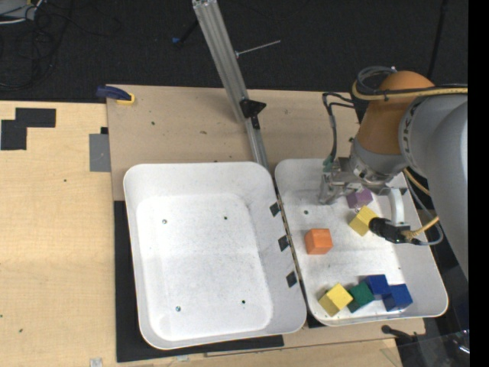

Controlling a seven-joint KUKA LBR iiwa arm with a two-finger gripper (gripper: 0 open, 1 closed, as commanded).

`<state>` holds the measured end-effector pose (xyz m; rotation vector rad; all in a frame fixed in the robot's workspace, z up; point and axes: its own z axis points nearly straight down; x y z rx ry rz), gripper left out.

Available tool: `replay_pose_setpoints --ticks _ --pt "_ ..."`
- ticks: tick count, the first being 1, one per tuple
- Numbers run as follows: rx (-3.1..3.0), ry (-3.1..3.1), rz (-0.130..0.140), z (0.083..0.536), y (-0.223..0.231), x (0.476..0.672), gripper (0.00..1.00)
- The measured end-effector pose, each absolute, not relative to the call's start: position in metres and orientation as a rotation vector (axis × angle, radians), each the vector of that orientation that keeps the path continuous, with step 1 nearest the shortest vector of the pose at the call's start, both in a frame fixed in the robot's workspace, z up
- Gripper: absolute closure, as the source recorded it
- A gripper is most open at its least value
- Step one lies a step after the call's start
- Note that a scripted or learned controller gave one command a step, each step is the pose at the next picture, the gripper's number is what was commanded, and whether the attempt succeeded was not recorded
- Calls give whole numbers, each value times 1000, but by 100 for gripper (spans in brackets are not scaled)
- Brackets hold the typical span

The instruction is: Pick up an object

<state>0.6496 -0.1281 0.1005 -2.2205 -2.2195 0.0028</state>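
Pale wood forms the surface (pixel 53 228), with two white bins on it and dark floor behind. Inside the right bin (pixel 428 297), the tool (pixel 336 186) hangs low near the far wall; whether it is clenched or released I cannot tell. A purple block (pixel 359 198) lies just beside it, partly hidden by the wrist. Nearer lie a yellow block (pixel 363 222) and an orange block (pixel 318 241).

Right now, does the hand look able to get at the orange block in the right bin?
Probably yes. The orange block sits alone on bare bin floor, apart from the other blocks, open from above, and the hand hangs close by over the same right bin.
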Motion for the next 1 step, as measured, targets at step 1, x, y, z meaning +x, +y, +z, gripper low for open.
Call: replay_pose_setpoints --ticks 1 --pt "-2228 -2220 -4 163 -130 646 100"
